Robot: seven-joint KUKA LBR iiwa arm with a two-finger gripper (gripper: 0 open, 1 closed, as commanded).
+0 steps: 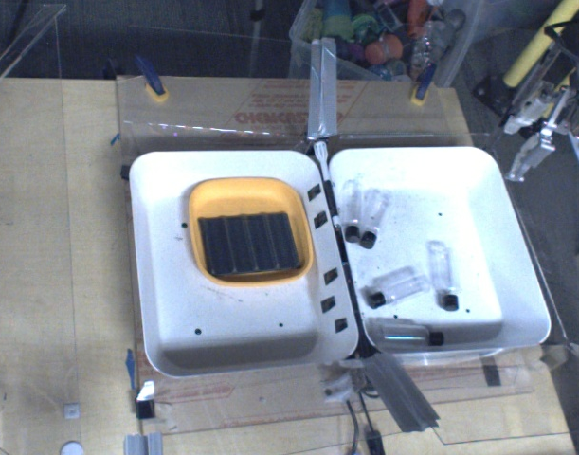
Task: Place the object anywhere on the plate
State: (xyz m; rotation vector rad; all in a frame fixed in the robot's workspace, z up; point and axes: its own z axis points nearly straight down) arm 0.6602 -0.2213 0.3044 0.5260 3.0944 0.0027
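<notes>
Nearest, down and left of the gripper [528, 154]: clear black-capped vials [395, 286] scattered in the right bin [516, 301], well apart from the jaws. Farther left of the jaws, in the left bin [156, 282]: a yellow plate [206, 202] bearing a black ridged slab [248, 243], flat at its middle. Farthest, hanging just outside the right bin's far right corner; jaws apart or together, cannot tell.
</notes>
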